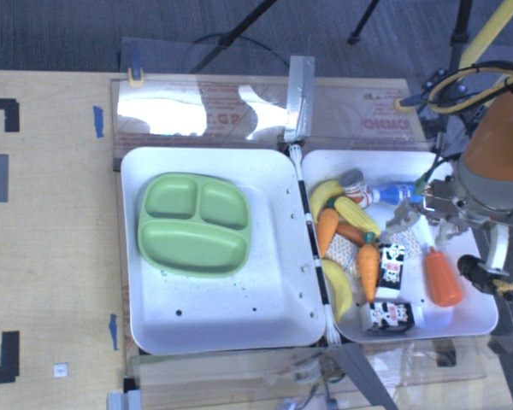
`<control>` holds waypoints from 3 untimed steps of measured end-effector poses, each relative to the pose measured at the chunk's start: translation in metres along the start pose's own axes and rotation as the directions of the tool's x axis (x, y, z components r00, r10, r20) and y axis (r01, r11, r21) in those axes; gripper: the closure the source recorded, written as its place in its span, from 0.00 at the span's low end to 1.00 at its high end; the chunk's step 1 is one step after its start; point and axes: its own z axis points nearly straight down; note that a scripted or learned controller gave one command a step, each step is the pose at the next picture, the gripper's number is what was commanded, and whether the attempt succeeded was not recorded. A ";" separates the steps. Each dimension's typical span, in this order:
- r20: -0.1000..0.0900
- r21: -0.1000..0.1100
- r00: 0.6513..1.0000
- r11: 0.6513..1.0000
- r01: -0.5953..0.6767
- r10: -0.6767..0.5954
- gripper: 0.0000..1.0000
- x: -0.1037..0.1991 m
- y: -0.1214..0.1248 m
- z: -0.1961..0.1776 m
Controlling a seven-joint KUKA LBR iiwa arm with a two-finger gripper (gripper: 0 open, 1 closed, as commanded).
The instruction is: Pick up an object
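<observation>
- The claw hangs over the right bin, at the end of the grey arm with its orange band.
- Its metal fingers are blurred against the clutter; how far apart they stand cannot be told, and nothing can be seen held between them.
- The claw sits just beside the clear bottle with a blue cap, on the side away from the left bin; whether it touches the bottle cannot be told.
- Next to the claw, toward the divider between the bins, lie a corn cob, a banana and a carrot.
- A second carrot stands just below the claw in the view, touching a black-and-white milk carton.
- Another carton lies near the right bin's front wall, with a second banana by the divider.
- An orange bottle lies beneath the arm's wrist.
- The left bin holds a green divided plate.
</observation>
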 end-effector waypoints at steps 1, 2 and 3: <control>0.000 -0.020 0.990 0.990 0.141 -0.141 0.00 0.014 -0.013 0.080; 0.000 -0.026 0.990 0.990 0.138 -0.138 1.00 0.014 -0.012 0.069; 0.001 -0.001 0.990 0.990 0.142 -0.142 1.00 0.085 -0.056 -0.040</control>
